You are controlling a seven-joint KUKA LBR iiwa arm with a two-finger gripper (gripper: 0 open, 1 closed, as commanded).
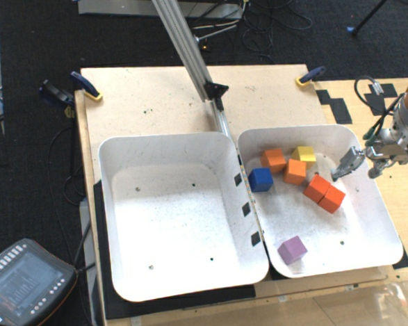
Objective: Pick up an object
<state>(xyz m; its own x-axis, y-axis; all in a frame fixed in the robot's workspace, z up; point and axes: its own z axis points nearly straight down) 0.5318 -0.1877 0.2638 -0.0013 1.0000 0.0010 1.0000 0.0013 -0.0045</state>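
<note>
The right bin (377, 241) holds several blocks. A blue cube (260, 180) lies near its left wall. An orange cube (274, 159), a yellow cube (303, 154) and a second orange cube (296, 171) are clustered at the back. A longer orange-red block (324, 192) lies just in front of them, and a purple cube (292, 249) sits alone near the front. My gripper (361, 166) hangs over the bin's right side, open, with nothing between its fingers. Its left fingertip (339, 171) is just right of the orange-red block.
The left bin (173, 217) stands beside the right one. A slanted metal pole (185, 45) rises from the bench behind the bins. Clamps sit at the board's back corners. A teach pendant (24, 286) lies at the lower left.
</note>
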